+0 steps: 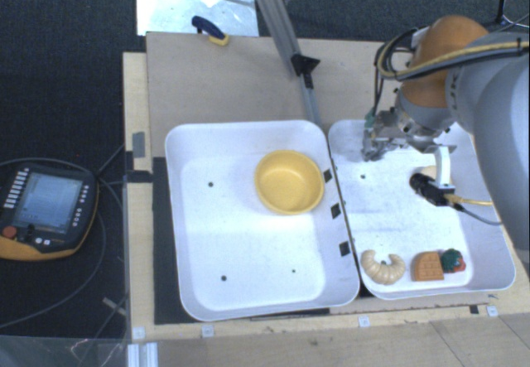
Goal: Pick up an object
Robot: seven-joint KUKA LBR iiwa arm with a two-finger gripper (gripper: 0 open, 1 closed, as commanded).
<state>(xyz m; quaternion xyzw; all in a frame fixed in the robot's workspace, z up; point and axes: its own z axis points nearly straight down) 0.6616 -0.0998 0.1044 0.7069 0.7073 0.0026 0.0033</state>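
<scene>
No readable writing anywhere I can see; the teach pendant [43, 210] screen on the dark floor at left is too blurred to read. Nearest me, along the front wall of the right bin [489, 274], I see a pale curled croissant-like toy [383, 266], then just beside it an orange waffle-like square [427, 266] touching a small dark green and red piece [452, 259]. The left bin [199, 274] holds a yellow bowl [288, 181], upright, near its far right corner. Both bins are white and shallow and sit on a tan wooden bench [224, 79], dark carpet around. Farther back the gripper [374, 142] hangs over the right bin's far left corner, well apart from the toys; I cannot tell its state. A blue-and-yellow clamp [209, 29] sits at the bench's far edge.
</scene>
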